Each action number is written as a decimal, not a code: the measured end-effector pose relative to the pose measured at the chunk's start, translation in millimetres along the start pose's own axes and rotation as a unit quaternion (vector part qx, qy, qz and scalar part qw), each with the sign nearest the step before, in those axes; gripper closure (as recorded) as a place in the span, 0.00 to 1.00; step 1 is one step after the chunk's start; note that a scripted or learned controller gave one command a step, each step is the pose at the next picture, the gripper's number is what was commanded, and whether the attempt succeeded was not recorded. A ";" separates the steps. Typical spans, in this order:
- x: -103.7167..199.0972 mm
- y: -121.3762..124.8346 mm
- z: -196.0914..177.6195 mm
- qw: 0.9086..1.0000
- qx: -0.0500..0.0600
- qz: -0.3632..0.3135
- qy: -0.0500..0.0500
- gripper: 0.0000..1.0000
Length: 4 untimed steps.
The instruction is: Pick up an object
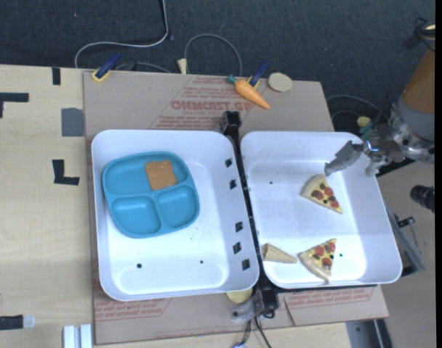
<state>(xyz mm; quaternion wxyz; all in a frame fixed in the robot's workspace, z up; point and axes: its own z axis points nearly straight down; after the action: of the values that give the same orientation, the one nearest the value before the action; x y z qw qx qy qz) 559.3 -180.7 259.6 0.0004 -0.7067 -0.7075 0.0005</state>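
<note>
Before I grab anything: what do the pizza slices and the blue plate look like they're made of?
Both pizza slices, upper and lower, look like moulded plastic toys: flat painted colours, hard clean edges, though soft rubber is possible. The blue plate looks like smooth, slightly glossy plastic, with moulded compartment ridges and one even colour.

Count, bench: 2 white bins, left bin (112,267) and right bin (279,151). Left bin: 1 blue divided plate (134,216) w/ 1 brown toast piece (161,174) in a compartment. Right bin: 2 pizza slices, one upper (322,193), one lower (319,257); 1 small tan wedge (277,253). On cardboard behind bins: 1 carrot (251,93), 1 round tan piece (280,83). Clips on cardboard's far edge: 2 blue seen.
</note>
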 end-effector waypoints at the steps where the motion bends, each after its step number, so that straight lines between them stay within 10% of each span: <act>1: -11.0 42.7 79.1 1.000 0.002 -0.001 0.000 0.00; 3: -15.2 39.1 176.2 1.000 -0.001 0.000 -0.002 0.00; 4: -45.2 -57.8 171.6 1.000 -0.004 0.002 -0.002 0.00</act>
<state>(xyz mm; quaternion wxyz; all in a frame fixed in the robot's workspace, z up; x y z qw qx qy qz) 501.3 -226.0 88.1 -0.0038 -0.7081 -0.7061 -0.0013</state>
